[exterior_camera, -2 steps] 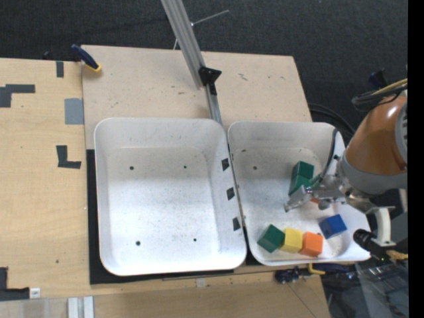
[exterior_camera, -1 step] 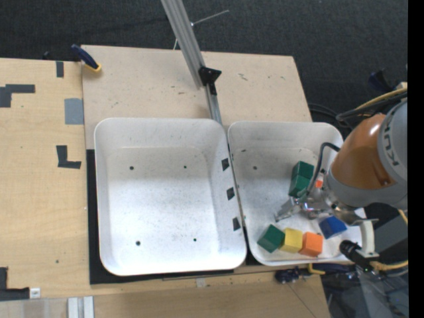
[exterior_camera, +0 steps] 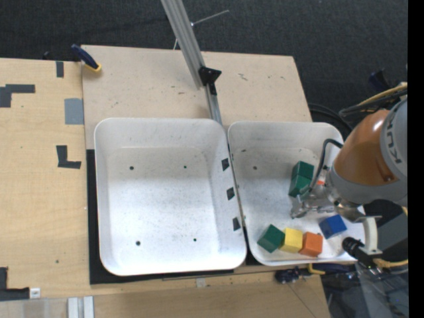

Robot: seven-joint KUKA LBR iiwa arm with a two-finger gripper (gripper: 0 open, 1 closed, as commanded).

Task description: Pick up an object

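We see the arm (exterior_camera: 371, 158) reaching in from the right, its orange band above the wrist, hanging over the right bin (exterior_camera: 265, 134). The left bin (exterior_camera: 159, 128) sits well apart to the gripper's left, across the shared rim.

The gripper (exterior_camera: 306, 207) is down low in the right bin, metal fingers pointing at the floor. A dark green block (exterior_camera: 301, 179) stands just beyond and touching or nearly touching the fingers, tilted up on edge. We cannot tell if it is between the fingers or merely beside them, and whether the gripper is open or closed is not readable from this angle.

The blue block (exterior_camera: 332, 226) lies just to the gripper's right and nearer us. Below the gripper, against the near wall, three blocks sit in a row touching each other: green cube (exterior_camera: 271, 238), yellow cube (exterior_camera: 292, 240), orange cube (exterior_camera: 311, 243). They look swept there by the bin's slope.

Our read: the dark green block is the likely target, grasp attempt in progress. Its tilt suggests it may be getting nudged rather than clamped. Risk is a slip.
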